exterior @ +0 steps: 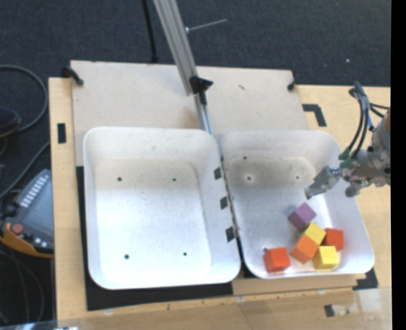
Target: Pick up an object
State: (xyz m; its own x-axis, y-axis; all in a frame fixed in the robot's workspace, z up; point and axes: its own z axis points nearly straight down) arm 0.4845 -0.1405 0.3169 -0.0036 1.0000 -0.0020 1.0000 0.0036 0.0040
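Observation:
Several small cubes lie clustered in the near right corner of the right bin (pixel 257 150): a purple cube (pixel 301 216), a yellow cube (pixel 314 234), a red cube (pixel 334 238), an orange cube (pixel 303 248), a second yellow cube (pixel 326 256) and an orange-red cube (pixel 277 259). My gripper (pixel 336 185) hangs over the right bin's right side, just beyond and to the right of the purple cube. Its two grey fingers are spread, so it is open, and nothing sits between them.
The left bin (pixel 99 184) sits beside the right one, with a dark divider strip between them. A slanted aluminium post (pixel 178 43) rises behind the bins. Cables and a pendant (pixel 31 212) lie on the floor at the left.

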